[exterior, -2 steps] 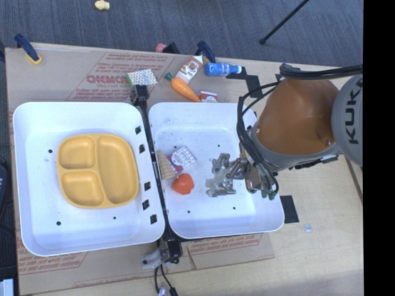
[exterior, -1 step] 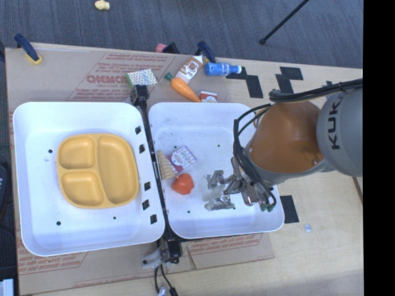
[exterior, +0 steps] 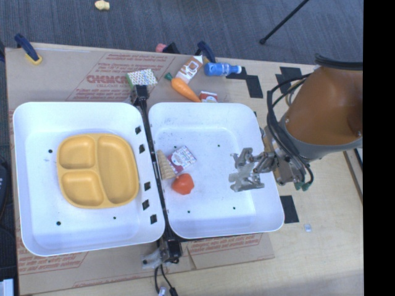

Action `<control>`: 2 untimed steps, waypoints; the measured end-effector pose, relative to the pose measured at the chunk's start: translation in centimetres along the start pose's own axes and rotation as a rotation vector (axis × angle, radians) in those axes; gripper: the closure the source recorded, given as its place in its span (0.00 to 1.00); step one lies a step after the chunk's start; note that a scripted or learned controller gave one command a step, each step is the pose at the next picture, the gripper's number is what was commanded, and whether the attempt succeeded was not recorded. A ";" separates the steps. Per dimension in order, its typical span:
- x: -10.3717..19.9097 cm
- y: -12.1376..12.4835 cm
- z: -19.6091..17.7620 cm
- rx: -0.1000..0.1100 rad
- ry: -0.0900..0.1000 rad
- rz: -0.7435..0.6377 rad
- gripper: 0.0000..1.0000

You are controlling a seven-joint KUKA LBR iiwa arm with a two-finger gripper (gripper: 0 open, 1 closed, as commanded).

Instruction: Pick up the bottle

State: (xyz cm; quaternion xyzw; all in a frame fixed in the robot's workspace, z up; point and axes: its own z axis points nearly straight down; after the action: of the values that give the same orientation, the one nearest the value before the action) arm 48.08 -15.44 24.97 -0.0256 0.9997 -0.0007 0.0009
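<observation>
A: Right bin (exterior: 203, 113), floor mostly bare on its right half. Clutter sits at the left wall: a cone-shaped piece (exterior: 165, 164), a small red-and-white packet (exterior: 182, 156), a red-orange lump (exterior: 182, 184).

B: And the bottle?

A: Bottle (exterior: 187, 69), white with a red label, lies outside both bins on the table (exterior: 308, 251), just behind the right bin's far rim, beside a carrot (exterior: 184, 89) and a blue item (exterior: 221, 69).

B: Left bin?

A: Left bin (exterior: 24, 184) holds a yellow divided tray (exterior: 97, 169).

B: Arm pose?

A: Arm (exterior: 324, 106) reaches over the right rim. Tool (exterior: 242, 169) low over the right bin floor, fingers apart, nothing between them, well apart from the bottle.
</observation>
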 end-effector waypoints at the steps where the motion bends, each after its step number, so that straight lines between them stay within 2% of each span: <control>1: -1.0 5.8 7.1 -0.003 0.005 -0.034 1.00; 2: 0.0 -0.8 -1.1 0.000 0.001 -0.035 1.00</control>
State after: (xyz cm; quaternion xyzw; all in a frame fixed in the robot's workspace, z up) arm 48.13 -16.21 26.12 -0.0431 0.9991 -0.0010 0.0005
